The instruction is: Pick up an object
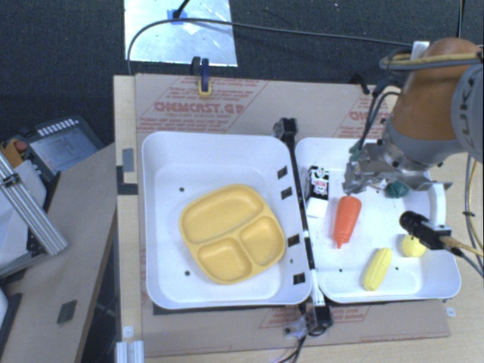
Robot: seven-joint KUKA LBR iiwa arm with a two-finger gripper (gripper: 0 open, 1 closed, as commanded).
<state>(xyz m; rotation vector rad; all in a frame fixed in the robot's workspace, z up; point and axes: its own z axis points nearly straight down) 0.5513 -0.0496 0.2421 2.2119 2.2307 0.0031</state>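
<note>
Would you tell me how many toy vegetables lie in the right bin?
2: an orange carrot near the bin's middle, just below the gripper, and a yellow corn cob toward its front. The arm may hide others.

From my remote seat I note dark carpet (60, 44) at twelve o'clock, a shiny metal sheet (181, 21) lying on it, a brown printed board (227, 104) across the bench, and a tan side table (68, 233) at nine o'clock.
</note>
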